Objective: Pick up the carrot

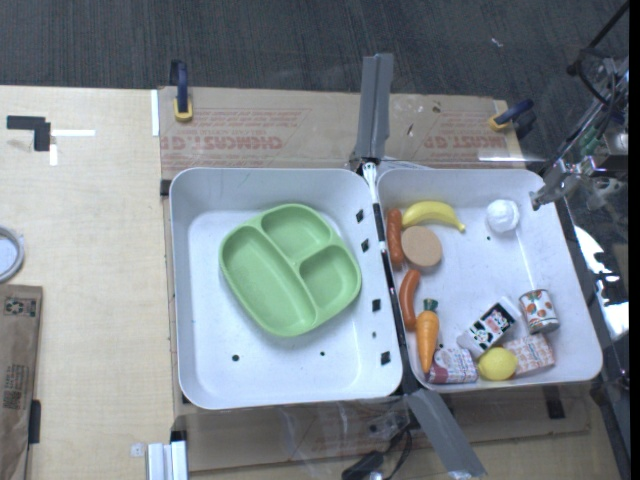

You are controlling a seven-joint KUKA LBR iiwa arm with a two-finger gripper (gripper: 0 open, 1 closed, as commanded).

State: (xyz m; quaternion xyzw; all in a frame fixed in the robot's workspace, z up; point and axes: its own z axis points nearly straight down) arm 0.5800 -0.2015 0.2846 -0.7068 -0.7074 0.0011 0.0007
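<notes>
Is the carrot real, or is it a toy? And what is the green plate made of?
The carrot looks like a plastic toy: its orange skin is smooth and even, with a tidy green top. It could be rubber; the picture can't settle that. The green plate looks like matte moulded plastic, one even colour, with three rounded sections and soft edges.

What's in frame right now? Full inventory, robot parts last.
carrot: 1, orange with green top, right bin, near left wall
hot dogs: 2, orange-brown, along right bin's left wall
banana: 1, yellow, right bin, far side
bun: 1, tan, below banana
lemon: 1, yellow, near edge
white object: 1, white, far right
can: 1, red-white, right side
small cartons: 3, mixed print, near edge
plate: 1, green, three compartments, left bin
bins: 2, white, side by side
clamps: 2, blue-yellow, far bench edge
gripper: 1, grey, above right bin's far right corner
</notes>
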